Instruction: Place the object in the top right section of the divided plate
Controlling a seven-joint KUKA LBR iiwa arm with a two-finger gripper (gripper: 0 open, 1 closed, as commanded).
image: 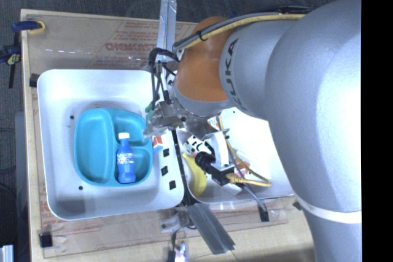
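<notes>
blue plastic bottle [126,159] on divided plate [95,144]

The arm [295,89] is covering most of the right bin [279,190]. In the left bin [55,150], bare floor is lying open around the blue divided plate [95,144], whose right section is being occupied by a bottle [126,159].

A small blue bottle [126,161] with a white cap and a pale label is seen lying in the blue divided plate [92,144], left of and slightly below the claw [161,116], cap pointed up the view. It is set in a section on the plate's claw-facing side. The plate, rounded and glossy, is rested flat, just left of the claw.
</notes>
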